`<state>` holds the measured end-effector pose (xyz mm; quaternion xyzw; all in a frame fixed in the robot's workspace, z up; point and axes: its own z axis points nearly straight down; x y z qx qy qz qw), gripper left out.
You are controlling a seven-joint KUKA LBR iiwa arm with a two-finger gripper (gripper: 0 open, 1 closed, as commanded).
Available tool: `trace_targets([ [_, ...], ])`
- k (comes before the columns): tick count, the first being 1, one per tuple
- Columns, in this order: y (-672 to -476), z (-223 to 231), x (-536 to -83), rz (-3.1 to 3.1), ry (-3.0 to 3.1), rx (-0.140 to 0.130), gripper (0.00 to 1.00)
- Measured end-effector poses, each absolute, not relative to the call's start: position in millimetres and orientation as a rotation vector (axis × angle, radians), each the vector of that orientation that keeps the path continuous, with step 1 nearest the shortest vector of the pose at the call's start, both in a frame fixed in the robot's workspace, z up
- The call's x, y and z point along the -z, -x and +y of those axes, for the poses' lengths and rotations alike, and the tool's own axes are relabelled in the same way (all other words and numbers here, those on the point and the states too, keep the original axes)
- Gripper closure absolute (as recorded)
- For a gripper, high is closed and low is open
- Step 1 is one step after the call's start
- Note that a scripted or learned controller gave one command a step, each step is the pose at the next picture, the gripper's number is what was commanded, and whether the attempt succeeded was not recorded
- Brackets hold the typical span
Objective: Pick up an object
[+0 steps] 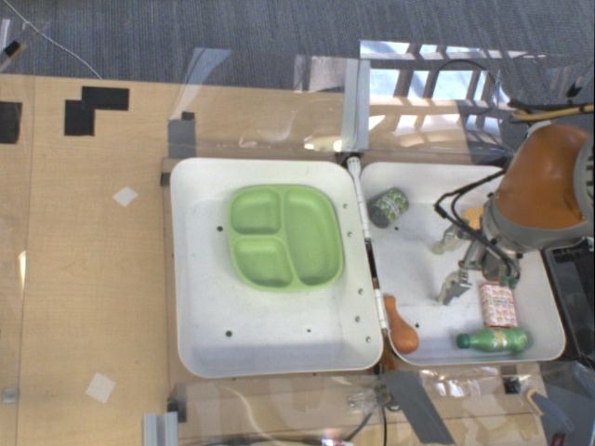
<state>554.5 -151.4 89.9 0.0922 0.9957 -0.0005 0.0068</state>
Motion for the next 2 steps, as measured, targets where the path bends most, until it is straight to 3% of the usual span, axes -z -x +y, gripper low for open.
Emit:
trace_targets([
  [1,-559.9,-151,-105,3.1,-0.276,0.005,1.0],
  [2,-527.6,-177,-185,3.041,-0.735,0.001,1.0],
])
